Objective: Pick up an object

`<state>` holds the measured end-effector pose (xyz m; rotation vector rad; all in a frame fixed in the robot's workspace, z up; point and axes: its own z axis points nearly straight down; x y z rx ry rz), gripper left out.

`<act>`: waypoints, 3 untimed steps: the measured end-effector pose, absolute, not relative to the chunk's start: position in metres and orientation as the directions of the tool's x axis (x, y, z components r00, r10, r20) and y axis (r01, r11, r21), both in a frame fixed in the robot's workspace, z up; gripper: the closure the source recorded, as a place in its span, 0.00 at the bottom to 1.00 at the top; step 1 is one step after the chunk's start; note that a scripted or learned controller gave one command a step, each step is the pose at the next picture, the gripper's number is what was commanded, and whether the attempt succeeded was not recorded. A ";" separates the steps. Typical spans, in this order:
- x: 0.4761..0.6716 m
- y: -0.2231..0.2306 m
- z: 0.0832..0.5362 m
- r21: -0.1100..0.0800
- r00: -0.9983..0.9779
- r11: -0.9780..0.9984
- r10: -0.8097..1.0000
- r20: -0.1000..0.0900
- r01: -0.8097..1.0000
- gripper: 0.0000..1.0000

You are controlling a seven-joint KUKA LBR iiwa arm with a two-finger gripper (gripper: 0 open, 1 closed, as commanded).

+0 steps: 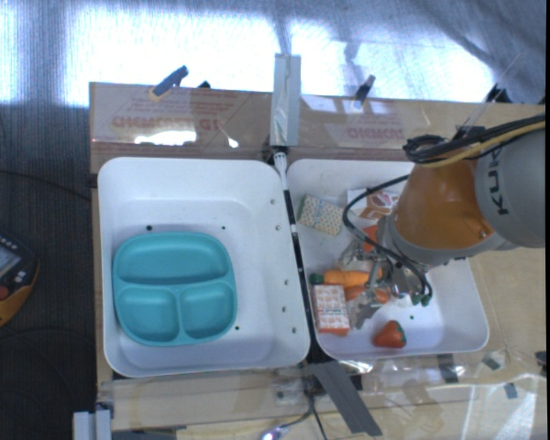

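My gripper (pixel 372 293) hangs low in the right bin (pixel 458 324), under the orange wrist band (pixel 440 207). It is directly over an orange carrot-shaped piece (pixel 341 279) and touches or nearly touches it. A red and white packet (pixel 330 308) lies just left of the gripper. A red strawberry-like piece (pixel 390 335) sits just below it, near the bin's front wall. A pale speckled square (pixel 320 214) lies at the bin's upper left. A white and red wrapper (pixel 374 203) is partly hidden under the wrist.
The left bin (pixel 156 181) holds a teal divided plate (pixel 174 287). A ridge (pixel 291 246) separates the two bins. Cardboard (pixel 192 117) lines the back edge, and black cables (pixel 440 143) loop over the arm.
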<state>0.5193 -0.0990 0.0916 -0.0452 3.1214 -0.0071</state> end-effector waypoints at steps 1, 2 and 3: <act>0.604 -0.103 0.090 0.000 -0.978 0.978 0.210 -0.013 0.210 0.00; 0.554 -0.105 0.091 0.001 -0.962 0.962 0.273 -0.017 0.273 0.00; 0.514 -0.096 0.091 0.000 -0.962 0.962 0.272 -0.020 0.272 0.00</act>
